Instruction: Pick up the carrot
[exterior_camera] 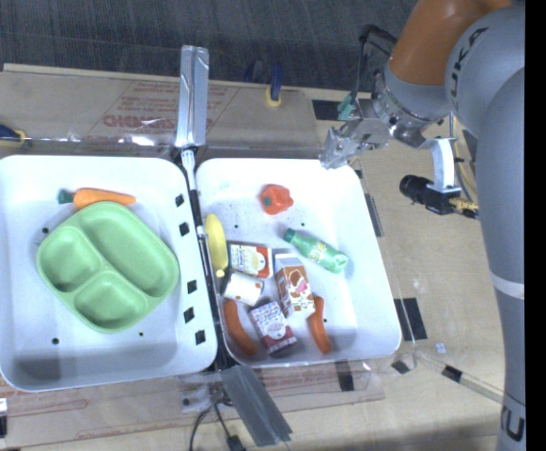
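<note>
Reaching in from the right, the grey arm with its orange band hangs over the far right corner of the right bin, and its gripper sits just above that bin's rim; whether it is parted or closed cannot be told at this angle, and nothing shows between its tips.

Two white bins lie side by side on the bench, the left bin touching the right one along a middle divider. A green divided plate fills much of the left bin (tilted a little on the diagonal). The carrot lies just beyond the plate's far edge, near the far wall of the left bin, its green top pointing left, well apart from the gripper.

Across the right bin, a green bottle lies on its side near the middle, a yellow banana runs along the left wall, and a cluster of small cartons sits toward the near end with two sausages beside them. A red pepper rests alone near the far wall.
</note>
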Motion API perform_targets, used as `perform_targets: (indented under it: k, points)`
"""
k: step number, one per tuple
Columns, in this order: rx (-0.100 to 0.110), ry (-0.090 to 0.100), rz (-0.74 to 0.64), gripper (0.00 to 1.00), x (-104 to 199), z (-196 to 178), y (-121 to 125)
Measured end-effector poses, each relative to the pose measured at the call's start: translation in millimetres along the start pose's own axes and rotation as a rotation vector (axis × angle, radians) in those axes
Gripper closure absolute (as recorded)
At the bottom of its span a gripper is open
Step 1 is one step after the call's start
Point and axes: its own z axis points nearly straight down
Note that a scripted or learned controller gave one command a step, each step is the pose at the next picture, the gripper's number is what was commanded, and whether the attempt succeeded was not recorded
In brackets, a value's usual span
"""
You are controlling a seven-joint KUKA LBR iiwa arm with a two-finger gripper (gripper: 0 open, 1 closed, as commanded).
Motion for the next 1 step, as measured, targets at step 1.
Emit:
perform_targets:
  k: [1]
  points:
    - [-0.004, 0.002, 0.075, 1.00, -38.5, -43.7, -38.7]
